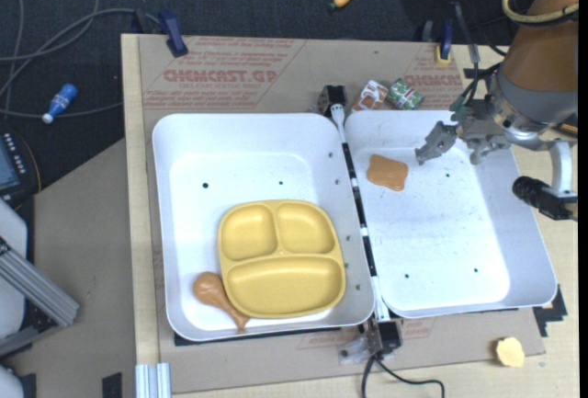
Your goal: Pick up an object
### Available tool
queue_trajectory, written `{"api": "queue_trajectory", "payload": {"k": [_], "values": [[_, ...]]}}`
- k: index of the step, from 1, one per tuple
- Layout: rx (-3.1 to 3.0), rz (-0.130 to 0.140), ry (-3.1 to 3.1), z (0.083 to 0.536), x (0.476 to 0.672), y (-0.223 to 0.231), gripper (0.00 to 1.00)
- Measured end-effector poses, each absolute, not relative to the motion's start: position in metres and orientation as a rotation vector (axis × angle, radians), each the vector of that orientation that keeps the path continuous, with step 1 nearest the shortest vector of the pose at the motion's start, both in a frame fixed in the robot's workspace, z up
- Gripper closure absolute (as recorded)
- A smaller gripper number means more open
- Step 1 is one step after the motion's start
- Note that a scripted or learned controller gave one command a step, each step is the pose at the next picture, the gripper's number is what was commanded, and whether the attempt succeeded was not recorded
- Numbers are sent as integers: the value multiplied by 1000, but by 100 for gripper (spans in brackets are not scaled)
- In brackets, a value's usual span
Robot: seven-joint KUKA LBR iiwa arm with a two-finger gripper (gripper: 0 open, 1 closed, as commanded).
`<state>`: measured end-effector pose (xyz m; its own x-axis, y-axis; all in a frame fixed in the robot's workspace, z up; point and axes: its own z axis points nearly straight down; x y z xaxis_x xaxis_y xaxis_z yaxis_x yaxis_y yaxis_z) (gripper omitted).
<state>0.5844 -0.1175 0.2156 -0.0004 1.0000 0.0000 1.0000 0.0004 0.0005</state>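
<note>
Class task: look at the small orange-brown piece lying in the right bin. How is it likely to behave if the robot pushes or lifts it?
The orange-brown piece looks flat and low, so it would probably slide, not roll or tip. Being small and thin, it is likely light. Lying flush on the right bin floor, its edges may be hard for the tool to catch.

Right bin (459, 277) floor open except orange piece (388, 172); yellow tray (280, 258) crowds left bin (184, 203).

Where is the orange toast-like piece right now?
The orange piece lies flat in the right bin, near its upper-left corner beside the divider between the two bins. The hand hangs just to its right, apart from it.
</note>
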Motion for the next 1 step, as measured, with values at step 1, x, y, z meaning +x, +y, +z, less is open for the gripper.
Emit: {"api": "queue_trajectory", "payload": {"k": [1], "values": [[2217, 0, 2225, 107, 641, -106, 0]]}}
